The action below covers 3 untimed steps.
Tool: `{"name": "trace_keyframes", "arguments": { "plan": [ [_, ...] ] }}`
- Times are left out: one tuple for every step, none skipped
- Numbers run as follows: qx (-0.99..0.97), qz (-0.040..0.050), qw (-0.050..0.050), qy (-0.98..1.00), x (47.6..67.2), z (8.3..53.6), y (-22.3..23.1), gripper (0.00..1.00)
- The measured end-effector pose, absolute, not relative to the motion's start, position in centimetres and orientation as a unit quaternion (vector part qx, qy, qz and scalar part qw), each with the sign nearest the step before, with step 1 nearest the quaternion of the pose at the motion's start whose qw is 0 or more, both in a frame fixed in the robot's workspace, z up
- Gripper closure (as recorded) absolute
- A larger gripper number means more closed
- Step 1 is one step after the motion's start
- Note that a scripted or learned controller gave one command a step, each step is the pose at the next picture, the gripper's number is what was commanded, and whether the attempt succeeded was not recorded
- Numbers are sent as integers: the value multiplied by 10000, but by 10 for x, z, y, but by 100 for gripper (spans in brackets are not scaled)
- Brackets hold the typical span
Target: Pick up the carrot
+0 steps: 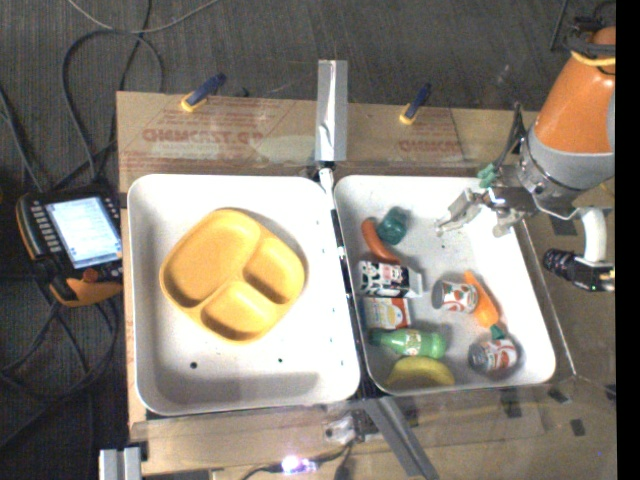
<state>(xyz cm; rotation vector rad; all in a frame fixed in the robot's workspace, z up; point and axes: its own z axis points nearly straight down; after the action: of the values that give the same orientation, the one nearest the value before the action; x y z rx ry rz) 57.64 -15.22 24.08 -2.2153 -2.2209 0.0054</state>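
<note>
From above, the carrot (483, 302) lies in the right bin (535, 268), near its right wall. It is a short orange thing, narrow at the upper end and thicker toward the lower, set at a slant. Its upper end touches a small can (455, 295) on its left, and another can (495, 353) sits just below it.

The gripper (462, 211) hangs over the upper part of the same bin, well apart from the carrot, its fingers (452, 215) spread open with nothing between them.

Further left in that bin are a sausage (374, 240) beside a teal cup (393, 224), a carton (384, 278), a green bottle (410, 343) and a banana (420, 371) at the lower edge.

The left bin (160, 368) holds a yellow tray (233, 272) with three compartments.
</note>
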Motion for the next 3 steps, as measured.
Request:
{"name": "trace_keyframes", "arguments": {
  "plan": [
    [-7062,23,30,-7080,484,160,-217,0],
    [-6950,-39,35,-7190,515,97,-214,0],
    [-6957,-14,60,-7183,514,101,-215,100]
  ]
}}
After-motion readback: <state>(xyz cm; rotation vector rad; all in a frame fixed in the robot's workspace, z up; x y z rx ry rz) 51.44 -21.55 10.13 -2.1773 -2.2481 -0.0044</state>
